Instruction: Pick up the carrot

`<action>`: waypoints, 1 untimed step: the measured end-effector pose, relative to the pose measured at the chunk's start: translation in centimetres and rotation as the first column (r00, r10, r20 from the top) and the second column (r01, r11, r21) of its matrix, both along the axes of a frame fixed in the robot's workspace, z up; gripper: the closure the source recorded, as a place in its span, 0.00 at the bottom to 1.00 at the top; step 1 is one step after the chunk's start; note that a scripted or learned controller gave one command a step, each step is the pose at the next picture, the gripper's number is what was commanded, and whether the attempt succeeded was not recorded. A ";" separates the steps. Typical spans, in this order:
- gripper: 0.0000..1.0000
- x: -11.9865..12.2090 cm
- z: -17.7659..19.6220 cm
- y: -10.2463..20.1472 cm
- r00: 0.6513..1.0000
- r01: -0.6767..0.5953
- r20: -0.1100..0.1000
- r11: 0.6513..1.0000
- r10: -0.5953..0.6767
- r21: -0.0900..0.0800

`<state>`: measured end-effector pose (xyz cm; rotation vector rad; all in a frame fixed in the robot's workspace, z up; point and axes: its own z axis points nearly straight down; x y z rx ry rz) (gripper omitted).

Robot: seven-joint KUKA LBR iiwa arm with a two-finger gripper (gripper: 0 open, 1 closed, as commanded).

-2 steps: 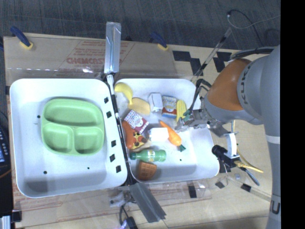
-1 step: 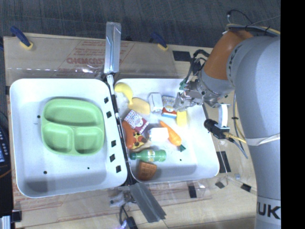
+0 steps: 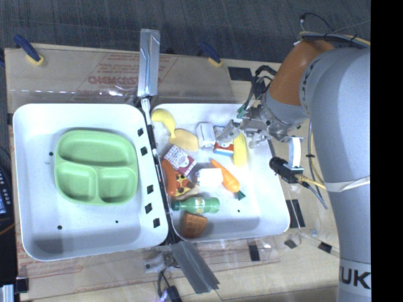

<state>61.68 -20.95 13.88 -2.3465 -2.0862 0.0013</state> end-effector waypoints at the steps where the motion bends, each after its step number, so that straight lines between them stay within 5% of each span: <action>1: 0.00 -5.5 -4.8 2.9 0.997 0.075 -0.003 0.997 -0.075 0.001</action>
